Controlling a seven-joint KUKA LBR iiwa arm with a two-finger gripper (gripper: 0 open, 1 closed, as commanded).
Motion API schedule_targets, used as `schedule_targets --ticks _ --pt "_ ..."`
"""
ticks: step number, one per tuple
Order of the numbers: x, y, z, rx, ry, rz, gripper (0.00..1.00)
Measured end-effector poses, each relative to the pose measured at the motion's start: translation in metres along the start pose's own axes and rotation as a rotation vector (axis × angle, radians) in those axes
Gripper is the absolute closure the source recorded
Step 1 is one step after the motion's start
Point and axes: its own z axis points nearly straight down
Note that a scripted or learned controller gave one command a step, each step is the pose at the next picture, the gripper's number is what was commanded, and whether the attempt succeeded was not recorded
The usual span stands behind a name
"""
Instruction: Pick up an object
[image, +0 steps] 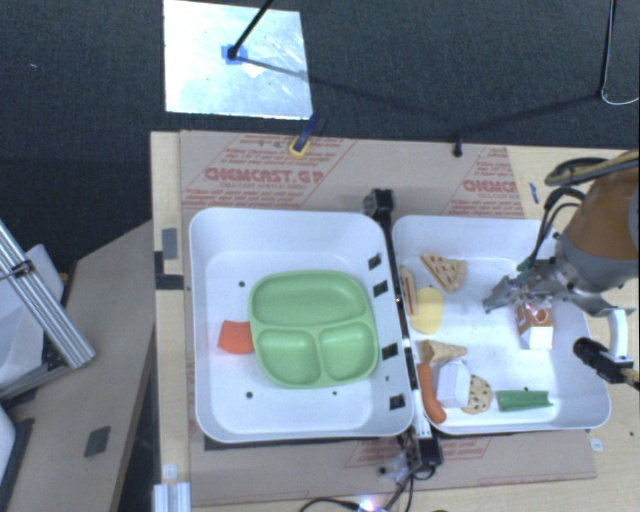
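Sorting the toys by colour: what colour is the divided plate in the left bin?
Light green: the divided plastic plate, seen clearly in the camera view.

The arm (605, 225) is chopped off by the right edge, so you only get its wrist end. The gripper (520, 292) is a dark blur over the right bin (500, 235). The little carton (535, 326) just beside it is too small to read. An orange block (236, 337) sits half tucked under the green tray (312, 328).
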Motion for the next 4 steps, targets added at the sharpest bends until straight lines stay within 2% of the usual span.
schedule_targets --ticks 1,2,3,4 --pt "-0.001 0.002 -0.011 -0.007 -0.004 -0.001 1.0" --pt "-0.009 0.006 -0.073 0.013 0.007 -0.004 1.0" --pt "-0.01 0.009 -0.116 0.013 0.007 -0.005 1.0" --pt "0.043 0.013 -0.106 0.018 0.01 -0.009 1.0"
